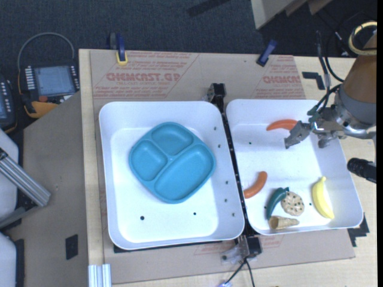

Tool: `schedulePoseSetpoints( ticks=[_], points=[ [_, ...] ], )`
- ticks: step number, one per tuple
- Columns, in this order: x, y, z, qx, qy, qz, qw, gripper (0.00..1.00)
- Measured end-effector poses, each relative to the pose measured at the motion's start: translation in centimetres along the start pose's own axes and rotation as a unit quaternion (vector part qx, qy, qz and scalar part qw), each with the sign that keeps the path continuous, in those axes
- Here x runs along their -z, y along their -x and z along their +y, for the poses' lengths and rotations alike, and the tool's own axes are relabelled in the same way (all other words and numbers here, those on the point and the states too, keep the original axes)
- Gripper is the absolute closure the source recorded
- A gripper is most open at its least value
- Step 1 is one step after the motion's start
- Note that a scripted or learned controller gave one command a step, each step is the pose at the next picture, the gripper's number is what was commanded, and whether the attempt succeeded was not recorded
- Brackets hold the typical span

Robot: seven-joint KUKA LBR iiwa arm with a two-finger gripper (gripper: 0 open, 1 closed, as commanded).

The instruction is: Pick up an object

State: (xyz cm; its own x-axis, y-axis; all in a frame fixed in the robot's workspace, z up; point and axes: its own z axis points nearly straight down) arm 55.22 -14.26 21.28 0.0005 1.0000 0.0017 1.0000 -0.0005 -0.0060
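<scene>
At the near edge of the right bin point(353, 187) lie a little cone point(283, 222), a round cookie point(292, 204), a green pepper point(275, 200) and a yellow banana point(322, 200). They are packed close, so a grab there could bump one away. An orange sausage point(255, 185) lies alone, further left. At the far end, the hand point(311, 133) hangs spread open, gripping nothing. The orange carrot point(282, 125) lies just beside it, to its left. It could slide off.

Arm in from right, tool point(311, 134) low, fingers spread.
</scene>
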Motion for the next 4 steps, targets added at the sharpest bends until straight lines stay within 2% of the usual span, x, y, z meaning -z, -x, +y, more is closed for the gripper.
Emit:
schedulePoseSetpoints(
  ticks=[2, 3, 4],
  points=[
    [-9.4, -0.5, 1.4, 0.001, 0.001, 0.000, 1.0000, 0.00],
    [-8.1, -0.5, 1.5, 0.000, 0.003, -0.001, 1.0000, 1.00],
    [-1.9, 0.0, 2.1, 0.001, 0.007, -0.002, 1.0000, 1.00]
  ],
)
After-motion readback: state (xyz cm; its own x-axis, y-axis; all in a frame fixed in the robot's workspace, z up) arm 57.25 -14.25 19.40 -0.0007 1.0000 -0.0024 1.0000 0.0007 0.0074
